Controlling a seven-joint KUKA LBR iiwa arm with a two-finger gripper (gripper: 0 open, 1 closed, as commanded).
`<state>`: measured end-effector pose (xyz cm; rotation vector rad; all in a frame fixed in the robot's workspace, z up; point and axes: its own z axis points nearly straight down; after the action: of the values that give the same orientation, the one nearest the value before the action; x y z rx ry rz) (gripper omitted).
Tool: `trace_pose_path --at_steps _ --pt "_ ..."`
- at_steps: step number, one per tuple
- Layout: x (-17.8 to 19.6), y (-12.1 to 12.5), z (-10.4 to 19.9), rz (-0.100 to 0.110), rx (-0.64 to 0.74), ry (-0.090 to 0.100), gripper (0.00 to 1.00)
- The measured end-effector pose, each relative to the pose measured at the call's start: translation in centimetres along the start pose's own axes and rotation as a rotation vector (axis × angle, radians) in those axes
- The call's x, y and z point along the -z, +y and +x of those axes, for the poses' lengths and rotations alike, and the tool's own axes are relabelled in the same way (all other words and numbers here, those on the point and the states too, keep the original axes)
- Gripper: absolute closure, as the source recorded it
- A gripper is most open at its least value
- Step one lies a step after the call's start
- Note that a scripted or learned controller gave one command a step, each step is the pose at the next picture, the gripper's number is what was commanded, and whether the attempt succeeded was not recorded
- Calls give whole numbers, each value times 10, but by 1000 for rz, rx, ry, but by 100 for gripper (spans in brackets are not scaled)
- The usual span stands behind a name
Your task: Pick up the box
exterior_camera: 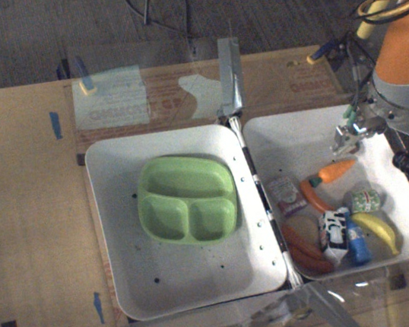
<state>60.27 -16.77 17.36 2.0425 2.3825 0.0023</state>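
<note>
A small pinkish box (288, 195) lies flat in the right bin (292, 133), near its left wall. A black-and-white carton (332, 229) lies further toward the front of the same bin. My gripper (348, 137) hangs over the far right part of that bin, just beyond the carrot (337, 171). It is up and to the right of the pinkish box and apart from it. Nothing shows in the gripper.
Around the boxes lie a second orange piece (314, 198), a green can (364, 199), a banana (378, 230), a blue bottle (357, 244) and a red sausage (305, 247). The left bin (130, 278) holds a green divided plate (188, 198). A metal divider (231, 85) runs between the bins.
</note>
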Motion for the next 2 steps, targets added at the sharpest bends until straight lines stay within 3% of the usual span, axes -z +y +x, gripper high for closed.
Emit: trace_pose_path --at_steps 1,2 --pt "80 -12 -7 2 -455 -1 100" --pt "119 -5 57 2 -577 -1 100"
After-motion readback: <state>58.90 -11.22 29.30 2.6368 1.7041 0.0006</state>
